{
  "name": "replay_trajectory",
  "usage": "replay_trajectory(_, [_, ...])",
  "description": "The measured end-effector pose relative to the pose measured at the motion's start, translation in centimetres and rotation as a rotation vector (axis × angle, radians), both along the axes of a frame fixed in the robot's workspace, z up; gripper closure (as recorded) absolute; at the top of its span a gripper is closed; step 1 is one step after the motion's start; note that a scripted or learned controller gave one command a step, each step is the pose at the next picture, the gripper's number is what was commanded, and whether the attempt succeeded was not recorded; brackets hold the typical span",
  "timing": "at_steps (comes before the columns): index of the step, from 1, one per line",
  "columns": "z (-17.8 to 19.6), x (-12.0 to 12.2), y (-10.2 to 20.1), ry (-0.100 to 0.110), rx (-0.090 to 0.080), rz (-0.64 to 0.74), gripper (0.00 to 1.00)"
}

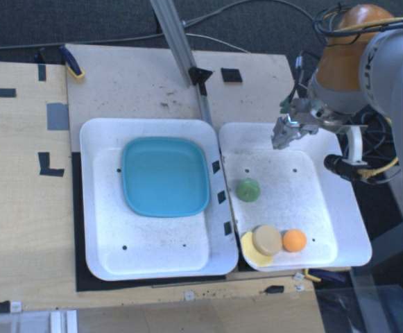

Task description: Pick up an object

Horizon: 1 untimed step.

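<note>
The hand [283, 139] is hanging over the far part of the right bin [340, 245], close to that bin's far edge, with the grey arm [357, 61] reaching in from the desk's right side. Whether its grip is open or closed cannot be told from this slanting view; nothing is showing between its tips.

The things to pick are all lying in the right bin, nearer the desk's front edge than the hand is. A green ball [248, 189] is sitting by the bin's left wall, about midway along it, and is lying apart from the hand, toward the front and a little to the left of it. Farther off, near the bin's front edge, a tan round piece [267, 240] is resting on a yellow piece [250, 251] in the front left corner, and an orange ball [294, 241] is sitting just beside the tan piece on its right. These three are lying well apart from the hand.

In the left bin [97, 207], a blue square plate [165, 176] is lying flat, toward the far side.
</note>
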<state>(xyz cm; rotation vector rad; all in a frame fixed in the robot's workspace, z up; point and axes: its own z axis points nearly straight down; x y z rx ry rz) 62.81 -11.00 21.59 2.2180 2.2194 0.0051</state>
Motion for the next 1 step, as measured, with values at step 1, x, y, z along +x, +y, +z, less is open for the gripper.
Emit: replay_trajectory(1, [4.39,0.66,-0.03,0.002,0.000,0.000,1.00])
